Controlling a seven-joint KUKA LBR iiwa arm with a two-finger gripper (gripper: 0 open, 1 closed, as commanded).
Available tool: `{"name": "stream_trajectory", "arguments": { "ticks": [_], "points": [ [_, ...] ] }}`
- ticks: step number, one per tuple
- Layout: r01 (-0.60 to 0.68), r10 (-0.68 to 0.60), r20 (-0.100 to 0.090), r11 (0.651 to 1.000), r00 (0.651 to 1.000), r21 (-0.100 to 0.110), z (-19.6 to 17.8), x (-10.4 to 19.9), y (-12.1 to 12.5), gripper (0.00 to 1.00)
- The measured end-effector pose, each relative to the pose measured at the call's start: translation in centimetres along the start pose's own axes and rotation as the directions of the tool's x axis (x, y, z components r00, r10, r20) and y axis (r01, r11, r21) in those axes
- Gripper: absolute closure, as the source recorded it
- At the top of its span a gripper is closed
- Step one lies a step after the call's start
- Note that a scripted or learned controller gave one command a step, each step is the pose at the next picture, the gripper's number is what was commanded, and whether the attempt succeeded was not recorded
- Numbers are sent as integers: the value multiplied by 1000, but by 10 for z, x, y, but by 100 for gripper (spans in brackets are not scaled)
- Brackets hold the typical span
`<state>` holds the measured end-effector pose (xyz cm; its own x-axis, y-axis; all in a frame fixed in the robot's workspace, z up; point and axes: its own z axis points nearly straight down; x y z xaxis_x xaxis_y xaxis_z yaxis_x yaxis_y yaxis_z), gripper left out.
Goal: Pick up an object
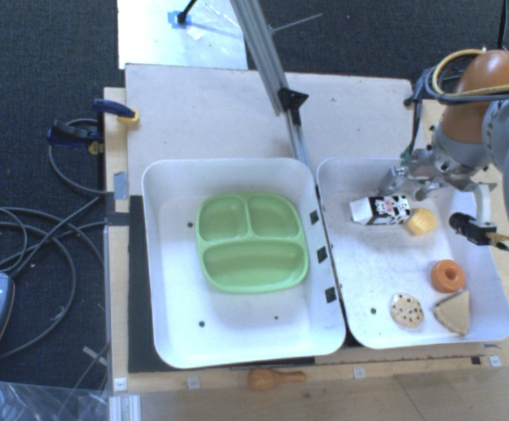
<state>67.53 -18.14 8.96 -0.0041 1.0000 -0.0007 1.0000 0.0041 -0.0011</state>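
Hovering just above the small milk carton, the gripper, finger state impossible to tell. Carton lying on its side, yellow block touching its right end. Probably light, thin-walled, crushable; best pinched gently across the flat sides.

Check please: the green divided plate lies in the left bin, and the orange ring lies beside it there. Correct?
Not quite. The camera view shows the orange ring in the right bin; the green divided plate does lie in the left bin.
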Motion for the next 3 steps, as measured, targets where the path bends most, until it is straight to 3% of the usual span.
{"name": "stream_trajectory", "arguments": {
  "ticks": [1,3],
  "points": [
    [2,-2,3,1000,1000,-7,-14,0,2,100],
    [-1,1,2,1000,1000,-9,-127,-5,4,100]
  ]
}}
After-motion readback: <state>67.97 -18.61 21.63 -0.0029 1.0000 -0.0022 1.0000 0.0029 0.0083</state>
